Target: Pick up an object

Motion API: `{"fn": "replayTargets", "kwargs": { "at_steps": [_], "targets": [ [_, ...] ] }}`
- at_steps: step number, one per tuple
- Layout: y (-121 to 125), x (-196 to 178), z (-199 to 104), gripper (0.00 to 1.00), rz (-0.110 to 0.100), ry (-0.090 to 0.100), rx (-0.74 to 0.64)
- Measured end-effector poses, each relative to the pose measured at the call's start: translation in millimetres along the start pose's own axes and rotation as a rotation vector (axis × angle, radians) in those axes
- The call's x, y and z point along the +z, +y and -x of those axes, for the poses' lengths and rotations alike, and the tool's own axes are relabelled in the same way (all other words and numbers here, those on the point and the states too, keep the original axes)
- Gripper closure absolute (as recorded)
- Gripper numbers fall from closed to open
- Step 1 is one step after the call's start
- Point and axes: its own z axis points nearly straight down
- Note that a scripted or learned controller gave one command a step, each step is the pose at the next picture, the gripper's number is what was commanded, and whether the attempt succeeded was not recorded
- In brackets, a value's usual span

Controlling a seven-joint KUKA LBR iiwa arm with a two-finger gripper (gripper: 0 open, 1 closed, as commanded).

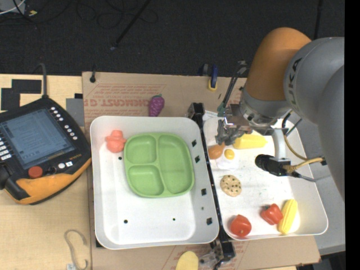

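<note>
Reaching in from the right, the gripper (226,129) is lowered into the right bin (315,224), just above an orange piece (215,151) and beside a yellow block (249,142). Whether anything is grasped cannot be told. A cookie (230,185) lies nearby.

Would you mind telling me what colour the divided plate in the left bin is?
Light green; the divided plate shows clearly in the camera view.

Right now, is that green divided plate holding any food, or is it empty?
Empty. The green divided plastic plate lies flat in the left white bin, and all its compartments show bare green; the pink toy sits beside it, outside.
</note>
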Motion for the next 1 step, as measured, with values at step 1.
{"fn": "replayTargets", "kwargs": {
  "at_steps": [1],
  "targets": [
    [1.6,-18.2,1.4,1.0,0.003,0.0,-0.003]
  ]
}}
